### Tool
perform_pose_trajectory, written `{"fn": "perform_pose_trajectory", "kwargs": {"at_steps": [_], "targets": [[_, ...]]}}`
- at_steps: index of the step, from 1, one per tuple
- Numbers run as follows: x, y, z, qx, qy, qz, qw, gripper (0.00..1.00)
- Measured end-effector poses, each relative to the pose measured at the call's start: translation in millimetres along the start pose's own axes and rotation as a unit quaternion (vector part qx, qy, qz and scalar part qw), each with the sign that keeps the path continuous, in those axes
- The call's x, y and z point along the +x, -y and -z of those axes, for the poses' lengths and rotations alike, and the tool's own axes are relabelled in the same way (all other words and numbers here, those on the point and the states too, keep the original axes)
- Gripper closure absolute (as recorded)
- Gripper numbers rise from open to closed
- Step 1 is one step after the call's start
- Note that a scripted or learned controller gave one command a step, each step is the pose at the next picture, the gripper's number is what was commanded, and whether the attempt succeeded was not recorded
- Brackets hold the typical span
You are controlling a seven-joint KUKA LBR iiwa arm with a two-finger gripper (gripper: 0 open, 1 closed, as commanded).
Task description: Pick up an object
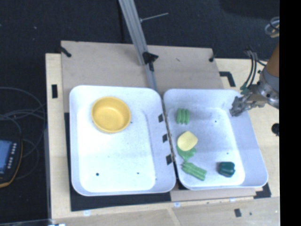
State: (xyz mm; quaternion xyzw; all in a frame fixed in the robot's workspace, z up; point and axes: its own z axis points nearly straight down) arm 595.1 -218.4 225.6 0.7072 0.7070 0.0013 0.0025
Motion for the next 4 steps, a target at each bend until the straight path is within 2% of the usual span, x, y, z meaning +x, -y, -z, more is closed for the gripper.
{"fn": "perform_pose_trajectory", "kwargs": {"at_steps": [1,2,3,4], "targets": [[44,-3,0,0.002,-0.001,0.001,1.0,1.0],[96,-20,11,0.002,-0.001,0.002,1.0,1.0],[153,-29,3,0.003,-0.001,0.002,1.0,1.0],[201,-37,15,0.002,-0.001,0.002,1.0,1.0]]}}
